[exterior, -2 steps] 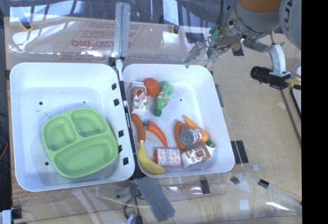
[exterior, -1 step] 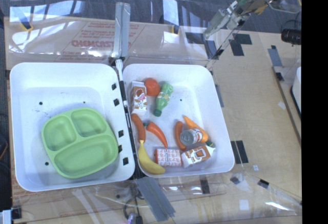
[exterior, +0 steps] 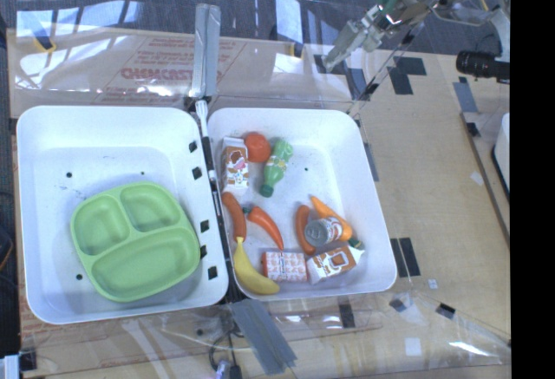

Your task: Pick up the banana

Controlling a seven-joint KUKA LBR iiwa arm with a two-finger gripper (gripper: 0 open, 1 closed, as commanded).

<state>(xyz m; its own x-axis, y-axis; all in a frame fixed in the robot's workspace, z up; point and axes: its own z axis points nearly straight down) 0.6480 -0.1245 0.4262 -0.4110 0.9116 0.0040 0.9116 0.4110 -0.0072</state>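
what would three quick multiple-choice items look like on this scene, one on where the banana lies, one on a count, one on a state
1. Where does the banana lie?
A. in the near left corner of the right bin
B. on the green tray
C. on the bench beyond the bins

2. How many compartments does the green tray have?
A. two
B. three
C. five

3. Where is the hand just now?
A. pressed on the banana
B. inside the left bin
C. above the bench beyond the right bin's far edge

Key:
1 A, the banana lies against the right bin's left wall near its front rim.
2 B, two small sections sit above one large section.
3 C, the hand hangs beyond the bin's far rim, apart from the banana.
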